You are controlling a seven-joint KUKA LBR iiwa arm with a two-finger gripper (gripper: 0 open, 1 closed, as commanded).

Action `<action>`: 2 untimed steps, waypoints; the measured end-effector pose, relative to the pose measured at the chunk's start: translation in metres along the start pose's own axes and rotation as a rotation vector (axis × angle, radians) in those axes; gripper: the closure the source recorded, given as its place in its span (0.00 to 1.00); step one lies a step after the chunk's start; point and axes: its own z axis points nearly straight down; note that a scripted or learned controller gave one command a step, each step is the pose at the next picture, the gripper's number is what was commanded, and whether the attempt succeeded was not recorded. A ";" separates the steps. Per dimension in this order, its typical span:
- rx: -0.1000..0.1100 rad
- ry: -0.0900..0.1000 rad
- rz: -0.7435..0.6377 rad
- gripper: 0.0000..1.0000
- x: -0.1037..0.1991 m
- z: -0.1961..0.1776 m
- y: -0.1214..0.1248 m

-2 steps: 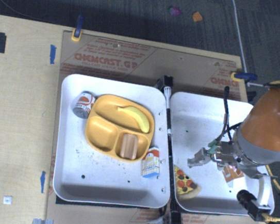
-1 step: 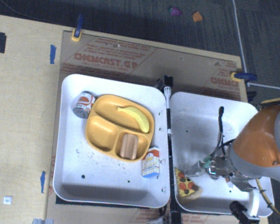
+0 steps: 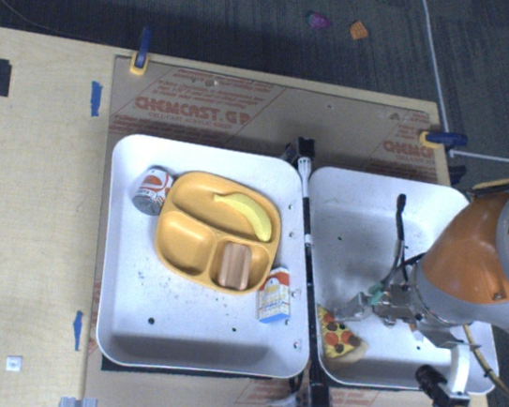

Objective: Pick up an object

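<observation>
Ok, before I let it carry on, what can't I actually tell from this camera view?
- Gripper: small and dark under the wrist, so its finger state is unreadable.
- Pizza slice toy: whether the gripper touches it cannot be judged from this slant.
- Right bin: its right part is covered by the arm.
- Can: label too small to read; the yellow tray overlaps it.

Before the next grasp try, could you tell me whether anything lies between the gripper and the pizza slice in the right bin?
Nothing visible does. The gripper hovers over the right bin, and the pizza slice lies just below-left of it, with bare bin floor between them.
</observation>
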 end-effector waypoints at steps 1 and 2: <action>-0.001 -0.001 0.000 0.00 0.000 0.000 0.000; -0.002 0.000 -0.001 0.00 0.000 0.000 0.000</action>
